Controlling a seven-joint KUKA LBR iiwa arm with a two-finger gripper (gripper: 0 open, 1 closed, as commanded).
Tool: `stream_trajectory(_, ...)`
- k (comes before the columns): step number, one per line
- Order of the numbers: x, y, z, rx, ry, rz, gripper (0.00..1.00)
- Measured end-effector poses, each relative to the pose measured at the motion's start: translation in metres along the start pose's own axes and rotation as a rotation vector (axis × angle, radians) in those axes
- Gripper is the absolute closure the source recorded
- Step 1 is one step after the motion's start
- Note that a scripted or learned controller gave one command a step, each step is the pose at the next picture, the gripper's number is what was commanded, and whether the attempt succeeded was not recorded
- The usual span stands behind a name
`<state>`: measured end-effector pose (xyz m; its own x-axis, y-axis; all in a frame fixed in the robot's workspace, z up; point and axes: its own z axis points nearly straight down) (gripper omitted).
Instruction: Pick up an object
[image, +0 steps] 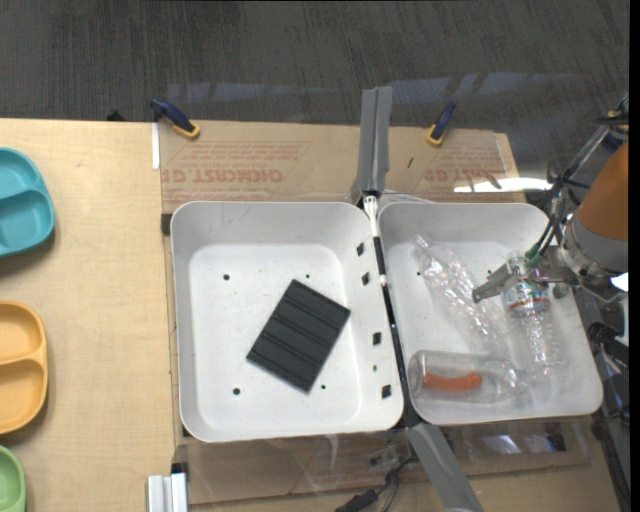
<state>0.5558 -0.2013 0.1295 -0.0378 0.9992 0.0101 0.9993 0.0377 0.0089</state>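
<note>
My gripper (522, 280) hangs low over the right bin (400, 300), reaching in from the right edge. Directly beneath it is the top end of a clear plastic bottle (535, 330) with a blue-and-white label, which lies along the bin's right side. Whether the gripper touches the bottle cannot be made out. Crumpled clear plastic (452, 285) sits to the gripper's left. A clear tube holding an orange-red piece (455, 380) lies at the front of that bin. A black ribbed rectangular pad (298, 334) lies flat in the middle of the left bin (185, 300).
Teal (22, 210), orange (18, 365) and green (8, 480) divided trays sit at the bench's left edge. Cardboard (240, 165) held by clamps lies behind the bins. A grey divider bar (374, 140) stands between the bins.
</note>
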Motion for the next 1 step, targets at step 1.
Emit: stream_trajectory(1,0.0478,0.0009,0.0386,0.01,-0.009,-0.075,0.0)
